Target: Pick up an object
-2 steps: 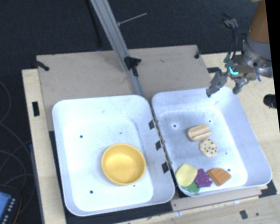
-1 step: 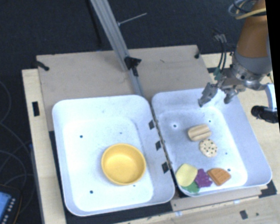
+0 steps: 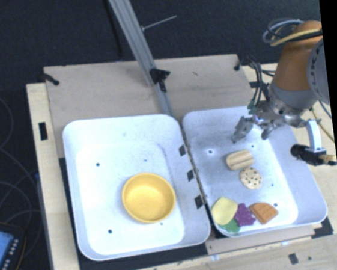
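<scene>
My gripper (image 3: 252, 130) hangs over the back of the right bin (image 3: 207, 133), open, with nothing between its fingers. Just in front of it lies a tan bread-like roll (image 3: 239, 159). A round speckled cookie (image 3: 251, 179) sits a little nearer the front. At the bin's front edge a yellow-green piece (image 3: 224, 210), a purple grape bunch (image 3: 245, 214) and an orange piece (image 3: 264, 212) lie close together. A yellow bowl (image 3: 148, 197) rests in the left bin (image 3: 91, 146).
A slanted metal bar (image 3: 136, 41) rises from the seam between the bins at the back. Black clips (image 3: 192, 174) line the seam. A black fitting (image 3: 308, 154) juts out at the right bin's right edge.
</scene>
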Motion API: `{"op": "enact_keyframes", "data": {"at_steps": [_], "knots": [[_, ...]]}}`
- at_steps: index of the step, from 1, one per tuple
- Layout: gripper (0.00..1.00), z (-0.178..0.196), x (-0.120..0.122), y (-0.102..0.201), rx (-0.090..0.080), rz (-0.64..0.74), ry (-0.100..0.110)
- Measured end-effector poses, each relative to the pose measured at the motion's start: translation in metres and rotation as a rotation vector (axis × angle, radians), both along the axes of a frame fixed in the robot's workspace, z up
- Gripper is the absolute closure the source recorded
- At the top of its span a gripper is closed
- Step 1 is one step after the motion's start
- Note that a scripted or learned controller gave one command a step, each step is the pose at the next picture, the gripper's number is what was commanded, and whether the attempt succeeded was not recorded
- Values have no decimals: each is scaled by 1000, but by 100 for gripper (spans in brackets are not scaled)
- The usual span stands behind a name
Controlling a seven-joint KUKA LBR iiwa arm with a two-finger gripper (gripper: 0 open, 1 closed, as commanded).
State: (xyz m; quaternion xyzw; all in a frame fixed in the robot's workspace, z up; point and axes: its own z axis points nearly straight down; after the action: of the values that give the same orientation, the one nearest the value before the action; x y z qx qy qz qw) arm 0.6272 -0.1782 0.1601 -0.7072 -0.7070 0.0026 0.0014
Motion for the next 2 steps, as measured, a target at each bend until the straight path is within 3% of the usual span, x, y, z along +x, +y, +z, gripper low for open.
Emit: {"op": "enact_keyframes", "data": {"at_steps": [1, 2], "knots": [[0, -53, -1, -1, 0, -2, -2], [100, -38, 1, -2, -1, -5, -9]]}}
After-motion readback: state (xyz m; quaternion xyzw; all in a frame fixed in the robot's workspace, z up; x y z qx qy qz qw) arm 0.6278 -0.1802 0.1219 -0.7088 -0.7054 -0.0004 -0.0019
